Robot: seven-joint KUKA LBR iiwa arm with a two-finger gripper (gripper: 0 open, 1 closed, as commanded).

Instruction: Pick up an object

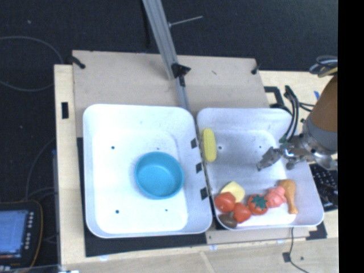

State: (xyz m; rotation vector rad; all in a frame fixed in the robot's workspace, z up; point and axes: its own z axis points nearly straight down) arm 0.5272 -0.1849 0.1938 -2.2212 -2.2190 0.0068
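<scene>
- Where the gripper hangs over the right bin, its two grey fingers point toward the bin's middle; the jaws look slightly parted, with nothing between them.
- Its tips are above bare bin floor, apart from every object.
- A yellow piece lies against the right bin's left wall, well apart from the gripper.
- Along that bin's near wall sits a cluster: a pale yellow wedge, two red pieces touching it, a tomato with a green top, a pink piece, and an orange piece just beside the pink one.
- A dark piece peeks out at the near corner under the red ones.
- The left bin holds a blue bowl near its middle, upright.
- Both bins rest side by side on a tan bench; dark floor surrounds it, and a grey rail runs slantwise from the top down to the bins' junction.
- A screen glows blue at the lower left.
- The arm enters from the right, its orange band above the wrist, black cables beside it.
</scene>
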